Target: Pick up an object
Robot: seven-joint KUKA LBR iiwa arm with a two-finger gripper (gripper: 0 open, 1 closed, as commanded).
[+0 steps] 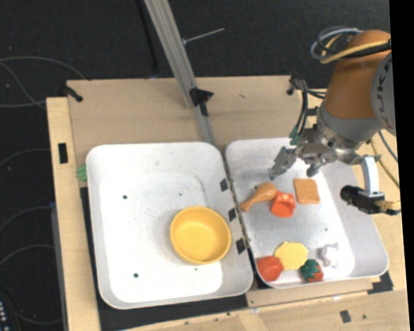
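Objects: a loose group of small items in the right bin (362, 246), none lifted.
Camera view, right bin: an orange drumstick-shaped piece (258, 196) lies near the bin's left wall; a red-orange pepper-like piece (283, 205) sits just beside its thick end; a tan square block (306, 190) lies just right of that.
Front of right bin: a red piece (270, 268), a yellow lumpy piece (291, 255), a green-and-red piece (311, 270) and a small white piece (329, 254) cluster near the front wall.
Left bin (123, 173): a yellow bowl (199, 234) stands upright toward its right front part.
Gripper (298, 164): over the rear of the right bin, above the tan block; the two fingers stand spread apart with nothing between them.
Arm: grey with orange band, reaching in from the right.
Writing: no readable brand or label on any item.
Bench: a grey metal post (176, 55) rises behind the bins.
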